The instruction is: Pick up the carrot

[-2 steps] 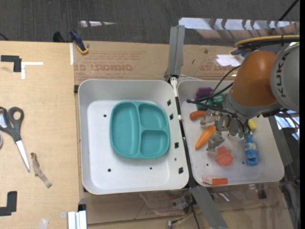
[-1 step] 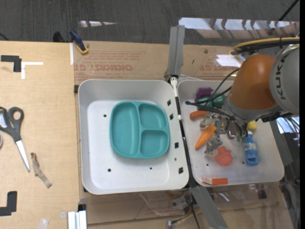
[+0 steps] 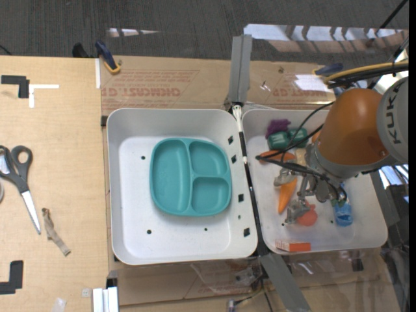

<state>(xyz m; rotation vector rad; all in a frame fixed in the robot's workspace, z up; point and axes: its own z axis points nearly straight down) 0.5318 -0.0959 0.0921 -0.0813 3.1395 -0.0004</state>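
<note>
Gripper (image 3: pixel 300 212) is hanging low in the right bin (image 3: pixel 364 239), toward its front edge, just right of the carrot (image 3: pixel 285 195). Tbh I can't tell how it's set, too much metal and cable clutter down there, and nothing is visibly sitting in it.

Carrot is lying near the bin's left wall, about midway front to back, pointing roughly front-to-back w/ a slight tilt. Looks like a toy one imo: light, stiff, smooth, prob a bit slippery and tapered, so it could squirt out. Best bet is pinching across the thick middle, not the tip.

Arm (image 3: pixel 351 135) is reaching in from the right, orange band bulging over the bin's back half, wrist pointing pretty much straight down.

Other bits are crowding it: red piece (image 3: pixel 307 218), blue thing (image 3: pixel 343 214). Left bin is holding a teal plate (image 3: pixel 191 176).
</note>
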